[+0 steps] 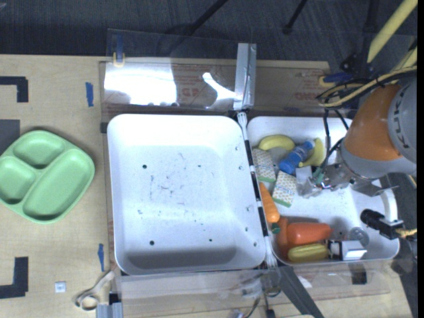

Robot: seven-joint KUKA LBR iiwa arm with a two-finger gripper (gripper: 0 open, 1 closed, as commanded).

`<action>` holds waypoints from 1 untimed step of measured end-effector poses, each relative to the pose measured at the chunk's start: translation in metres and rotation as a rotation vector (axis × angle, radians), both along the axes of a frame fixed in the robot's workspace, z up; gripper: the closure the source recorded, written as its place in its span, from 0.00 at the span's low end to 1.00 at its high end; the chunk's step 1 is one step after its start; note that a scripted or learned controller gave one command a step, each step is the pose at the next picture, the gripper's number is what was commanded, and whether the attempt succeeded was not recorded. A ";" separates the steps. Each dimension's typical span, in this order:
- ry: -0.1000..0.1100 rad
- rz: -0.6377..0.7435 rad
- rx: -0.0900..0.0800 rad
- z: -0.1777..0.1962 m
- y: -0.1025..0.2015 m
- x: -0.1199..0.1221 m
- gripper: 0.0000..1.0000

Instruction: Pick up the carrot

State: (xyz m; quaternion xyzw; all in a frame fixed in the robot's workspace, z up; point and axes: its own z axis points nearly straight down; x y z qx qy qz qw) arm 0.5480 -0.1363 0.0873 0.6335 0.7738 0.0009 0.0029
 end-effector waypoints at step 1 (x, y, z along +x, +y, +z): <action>-0.003 -0.278 -0.001 0.000 0.031 -0.010 1.00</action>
